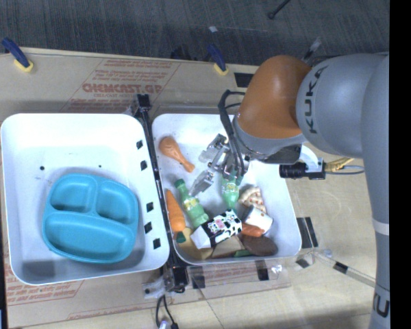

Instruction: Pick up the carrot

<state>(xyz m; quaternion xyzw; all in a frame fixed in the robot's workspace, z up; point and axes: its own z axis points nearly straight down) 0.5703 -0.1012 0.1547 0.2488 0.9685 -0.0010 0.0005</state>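
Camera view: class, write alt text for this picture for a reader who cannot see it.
A grey robot arm's gripper hangs over the right bin, above a pile of toy food; the carrot lies by that bin's left wall, not held. The left bin holds a blue divided plate.

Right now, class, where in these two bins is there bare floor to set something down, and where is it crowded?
Bare: left bin floor behind the blue tray; right bin back-left corner beyond the drumstick. Crowded: its front, from carrot to bottles.
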